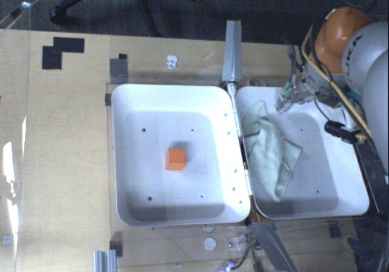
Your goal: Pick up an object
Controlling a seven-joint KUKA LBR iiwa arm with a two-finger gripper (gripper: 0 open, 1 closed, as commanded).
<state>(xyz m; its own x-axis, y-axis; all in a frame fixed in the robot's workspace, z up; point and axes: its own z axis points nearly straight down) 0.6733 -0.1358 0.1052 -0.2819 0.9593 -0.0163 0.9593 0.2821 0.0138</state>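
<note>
Orange cube (175,159): centre of left bin (121,143), well left of cloth (267,149). Cloth: crumpled in right bin (340,198), against divider side. Risk: limp folds snagging or slipping (judgement). Gripper (290,96): just above-right of cloth, far rim; finger spread and any load cannot tell. Arm (358,52): right of cloth, wrist angled down-left.

Soft crumpled cloth (267,146), smooth white bins (130,161)

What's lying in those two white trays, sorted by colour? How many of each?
Orange: 1, the orange block in the left bin
Pale green: 1, the crumpled cloth in the right bin
Total: 2
</note>
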